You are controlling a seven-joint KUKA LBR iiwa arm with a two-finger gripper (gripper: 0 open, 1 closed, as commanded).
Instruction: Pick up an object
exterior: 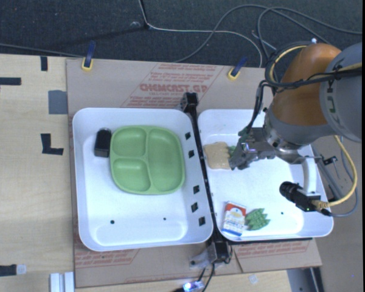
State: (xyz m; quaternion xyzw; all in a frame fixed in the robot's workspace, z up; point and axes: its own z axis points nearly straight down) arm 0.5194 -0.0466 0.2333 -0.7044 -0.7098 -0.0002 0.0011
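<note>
My gripper (240, 157) is low in the right bin (274, 208), near its left wall. Its tip sits at the right edge of a tan, rounded object (215, 155) and beside a small dark green piece (232, 150). The arm's body covers the fingers from above. Farther forward in the same bin lie a small red and white packet (234, 217) and a green leafy toy (257, 219), side by side.
The left bin (88, 181) holds a green divided plate (148, 159) with a small black block (102, 143) at its left edge. A black divider (198, 169) runs between the bins. Cables trail over the dark floor behind the bench.
</note>
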